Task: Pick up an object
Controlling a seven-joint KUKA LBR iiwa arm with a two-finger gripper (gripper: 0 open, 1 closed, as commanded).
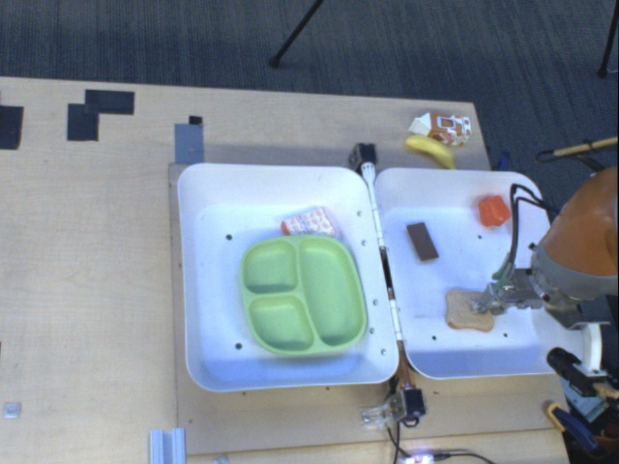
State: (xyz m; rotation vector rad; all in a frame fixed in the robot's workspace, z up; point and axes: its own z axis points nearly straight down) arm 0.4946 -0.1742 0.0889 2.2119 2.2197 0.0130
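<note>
Desk (97,288), pale wood, bearing two shallow white bins side by side. Left bin (208,288): one green divided tray (305,293) with three compartments, lying flat near the middle; one small red-and-white packet (309,222) just beyond the tray's far edge, touching or nearly touching it. Right bin (435,351): one dark brown rectangular block (422,241) toward the far left part; one orange-red block (493,211) near the far right corner, well apart from the brown one; one tan piece shaped like a slice of toast (469,312) lying flat in the near half. Arm (580,249), grey with an orange band, reaching in from the right over the right bin. Tool (495,298) low over the bin floor, at the right edge of the toast slice, just beside or touching it; whether its tips are spread or pressed together cannot be told, and nothing is seen between them. On the desk beyond the right bin: one yellow banana (430,149) and one small white-and-orange packet (445,126), close together.
</note>
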